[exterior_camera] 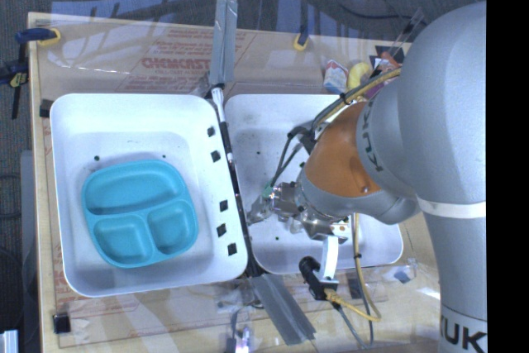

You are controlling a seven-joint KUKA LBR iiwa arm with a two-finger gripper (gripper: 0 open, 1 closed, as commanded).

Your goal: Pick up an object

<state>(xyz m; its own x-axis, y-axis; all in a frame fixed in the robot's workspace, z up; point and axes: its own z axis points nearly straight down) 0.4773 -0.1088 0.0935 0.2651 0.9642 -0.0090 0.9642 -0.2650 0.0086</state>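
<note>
The claw (277,207) hangs low in the right bin (248,128), near its left wall, under the orange wrist band (335,165) — how it is set I cannot tell, as the metal parts blur together there. The only clear object is a blue divided tray (140,212) lying flat in the left bin (74,128), well apart from the claw. Its long axis runs from upper left to lower right — the large compartment toward the far side, two smaller ones nearer. Some packets (351,77) sit on the surface (124,54) beyond the right bin.
</note>
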